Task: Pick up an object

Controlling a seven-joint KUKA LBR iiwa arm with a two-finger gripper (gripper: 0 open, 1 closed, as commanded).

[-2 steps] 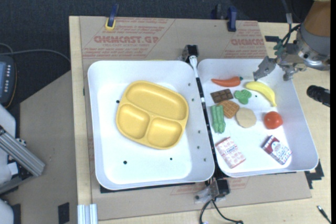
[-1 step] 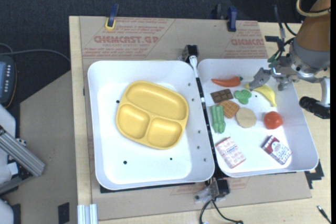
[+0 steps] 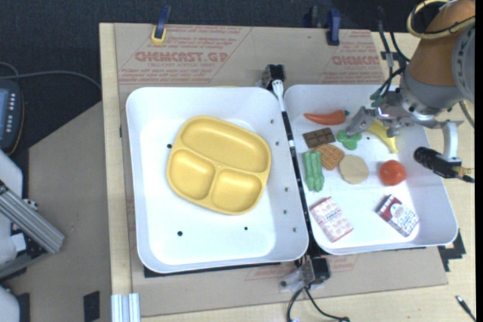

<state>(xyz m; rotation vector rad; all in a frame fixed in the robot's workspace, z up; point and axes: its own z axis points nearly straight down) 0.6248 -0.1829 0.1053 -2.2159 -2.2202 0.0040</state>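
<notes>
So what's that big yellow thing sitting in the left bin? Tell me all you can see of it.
It is a yellow, plastic-looking divided plate with rounded corners and three hollows: one long one across the top and two smaller ones below. It lies flat and face up, turned a little askew, near the middle of the left shallow white bin, resting on the bin's floor. Nothing lies in it and nothing else touches it.

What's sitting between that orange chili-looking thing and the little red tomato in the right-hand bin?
In the camera view, between the orange chili and the red tomato lie a small green piece and a round beige piece.
</notes>
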